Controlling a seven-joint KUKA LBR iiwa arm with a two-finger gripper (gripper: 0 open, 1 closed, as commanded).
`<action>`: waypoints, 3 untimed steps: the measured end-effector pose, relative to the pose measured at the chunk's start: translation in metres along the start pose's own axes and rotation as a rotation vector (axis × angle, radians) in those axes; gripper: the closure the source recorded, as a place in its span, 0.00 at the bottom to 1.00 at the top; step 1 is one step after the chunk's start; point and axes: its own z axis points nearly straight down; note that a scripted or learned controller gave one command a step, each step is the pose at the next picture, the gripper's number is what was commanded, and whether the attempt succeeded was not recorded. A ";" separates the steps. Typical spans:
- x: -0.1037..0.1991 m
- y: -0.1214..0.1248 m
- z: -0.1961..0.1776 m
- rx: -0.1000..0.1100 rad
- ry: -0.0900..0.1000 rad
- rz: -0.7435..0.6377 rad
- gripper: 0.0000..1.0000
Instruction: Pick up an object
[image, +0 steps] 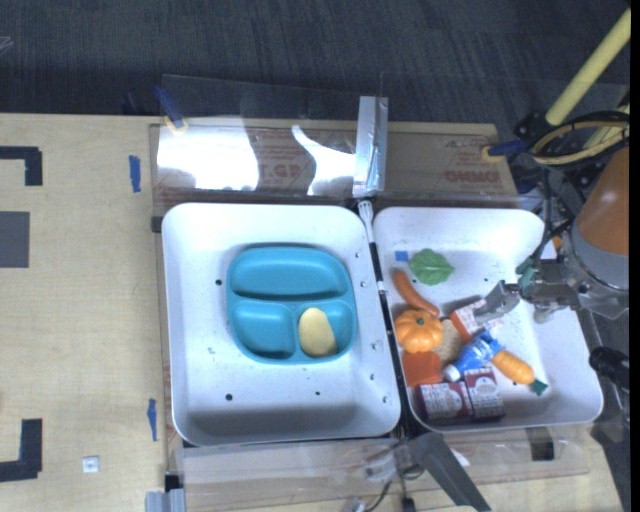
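Two shallow white bins are sitting side by side on a wooden bench, seen from above at a slant. The left bin (190, 400) is holding a blue divided tray (285, 275), and a pale yellow, egg-shaped object (317, 331) is resting in the tray's lower right compartment.

The right bin (570, 385) is carrying a cluster of small items. A green leaf-shaped piece (431, 266) is lying near the top. Below it, an orange carrot-like stick (411, 292) is slanting down toward a small orange pumpkin (418, 333), which is sitting close to the wall shared by the bins. Two red-and-white cartons (458, 398) are lying along the bin's lower edge. Between these, a blue, white and orange bottle-like item (490, 360) is lying tilted.

The grey arm is reaching in from the right, and its gripper (497, 302) is hanging low over the middle of the right bin. The gripper is pointing toward the pile, just right of the pumpkin and just above the bottle-like item. The view here is small and blurred, so whether the claw is spread or closed cannot be told, and it may or may not be touching the items beneath it.
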 end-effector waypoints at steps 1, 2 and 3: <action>-0.030 -0.011 0.132 -0.011 -0.003 0.157 0.00; -0.030 -0.009 0.121 -0.015 -0.003 0.157 1.00; 0.065 0.048 0.042 -0.010 0.003 0.129 1.00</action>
